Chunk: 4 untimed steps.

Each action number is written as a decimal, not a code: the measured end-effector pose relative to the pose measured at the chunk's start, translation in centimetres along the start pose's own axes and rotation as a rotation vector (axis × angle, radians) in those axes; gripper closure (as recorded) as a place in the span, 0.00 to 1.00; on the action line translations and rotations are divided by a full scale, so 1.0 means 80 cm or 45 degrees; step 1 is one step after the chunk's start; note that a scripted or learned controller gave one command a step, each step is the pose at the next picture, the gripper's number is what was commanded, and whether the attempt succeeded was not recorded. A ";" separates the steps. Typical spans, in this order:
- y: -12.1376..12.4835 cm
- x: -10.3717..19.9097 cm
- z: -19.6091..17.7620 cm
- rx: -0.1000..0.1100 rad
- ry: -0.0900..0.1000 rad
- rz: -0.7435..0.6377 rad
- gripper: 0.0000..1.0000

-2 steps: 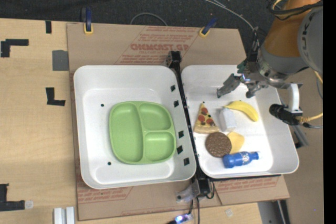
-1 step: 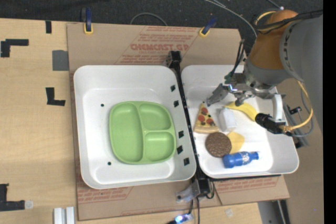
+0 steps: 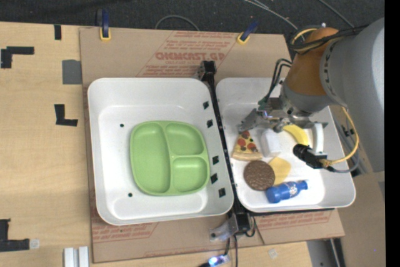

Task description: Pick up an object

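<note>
- Over the middle of the right bin (image 3: 249, 94), my pincer (image 3: 265, 124) hangs low above the toys. I cannot tell if it is spread or pressed together. I see nothing pinched in it.
- Right under it, a little toward the left wall of the bin, lies a pizza slice (image 3: 245, 146). A white block (image 3: 272, 144) sits just beside the slice. I think one of these two is the thing I could grab.
- A banana (image 3: 297, 134) lies on the other side of my pincer, toward the right wall.
- Nearer the front edge are a brown cookie (image 3: 258, 176), a yellow piece (image 3: 281, 166) and a blue bottle (image 3: 286, 191).
- The left bin (image 3: 112, 103) has a green plate (image 3: 169, 156) in its middle.
- What could go wrong: the toys lie close together. I could push them around, or catch two at once. The slice is flat, so I could slip off it and come up with nothing.
- My arm (image 3: 362, 84) comes in over the right wall. The orange band (image 3: 309, 72) sits near the back right corner, and the wrist tips down toward the middle of the bin.
</note>
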<state>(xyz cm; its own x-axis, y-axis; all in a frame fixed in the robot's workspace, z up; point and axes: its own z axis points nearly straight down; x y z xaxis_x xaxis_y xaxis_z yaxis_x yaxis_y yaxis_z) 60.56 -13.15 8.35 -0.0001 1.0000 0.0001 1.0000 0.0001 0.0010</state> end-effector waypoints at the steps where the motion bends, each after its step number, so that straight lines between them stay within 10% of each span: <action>1: 0.001 0.001 -0.016 -0.002 -0.001 -0.003 1.00; 4: 0.009 -0.010 -0.206 -0.003 -0.002 -0.002 1.00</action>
<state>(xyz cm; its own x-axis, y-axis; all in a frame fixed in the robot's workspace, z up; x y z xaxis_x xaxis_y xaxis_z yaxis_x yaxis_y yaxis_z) 61.28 -13.98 24.86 -0.0017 1.0000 -0.0013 1.0000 0.0017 0.0037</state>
